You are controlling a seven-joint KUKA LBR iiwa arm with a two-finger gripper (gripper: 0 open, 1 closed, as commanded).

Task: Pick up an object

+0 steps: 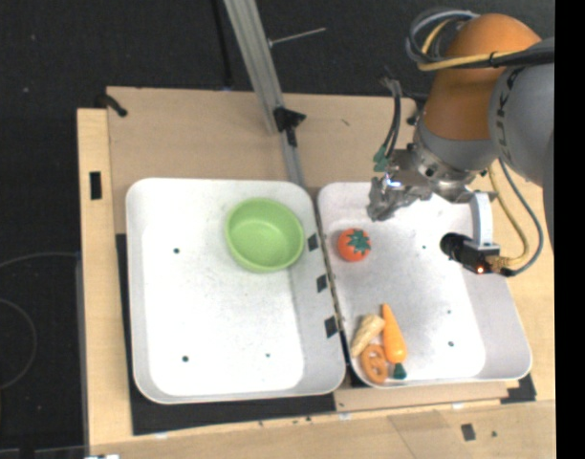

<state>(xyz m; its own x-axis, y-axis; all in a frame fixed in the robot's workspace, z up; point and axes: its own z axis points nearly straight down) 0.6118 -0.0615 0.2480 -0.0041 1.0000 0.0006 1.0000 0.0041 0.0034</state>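
Carrot (394,334) (bin corner), tomato (353,245) beyond, hand (383,202) above.

Colour check over the bench
Lime-green bowl (265,234) in a speckled white bin (168,352); red-orange tomato (353,245) with green top, orange carrot (393,333), orange band (474,70) on the grey arm.

Grey arm (527,113) with orange band (474,75), looped cables at wrist, metallic pincer (383,199), small black side unit showing an orange light

Bowl (265,234) in left bin (159,295); tomato (353,245), carrot (393,333) in right bin (465,333).
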